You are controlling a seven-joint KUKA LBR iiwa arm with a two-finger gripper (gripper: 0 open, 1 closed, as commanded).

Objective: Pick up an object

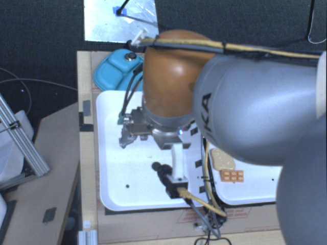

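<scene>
Gripper [126, 134] hovering over left bin [110, 180], grip state impossible to tell; blue object [113, 71] lying nearest, beyond it at far rim; orange block [232, 175] sitting well apart, rightward.

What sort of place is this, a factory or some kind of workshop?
Most likely a robotics lab rather than a factory. A big grey and orange robot arm reaches over shallow white bins, with bare aluminium framing standing at the left.

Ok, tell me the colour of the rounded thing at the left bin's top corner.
The rounded thing is light blue, clearest in the camera view.
</scene>
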